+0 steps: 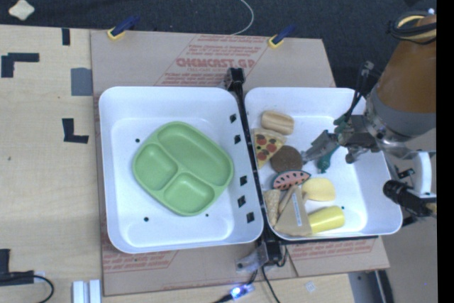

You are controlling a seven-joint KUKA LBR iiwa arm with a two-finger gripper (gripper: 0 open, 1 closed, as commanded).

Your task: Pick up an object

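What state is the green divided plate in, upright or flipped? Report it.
Upright. The green divided plastic plate lies in the left white bin with its three hollow compartments facing up.

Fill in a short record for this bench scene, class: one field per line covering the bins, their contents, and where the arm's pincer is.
left bin: holds a green divided plate
right bin: toy foods crowded on its left side
foods: bread roll, pizza slice, brown cookie, watermelon slice, yellow block
pincer: over the right bin, just right of the cookie
held item: none visible
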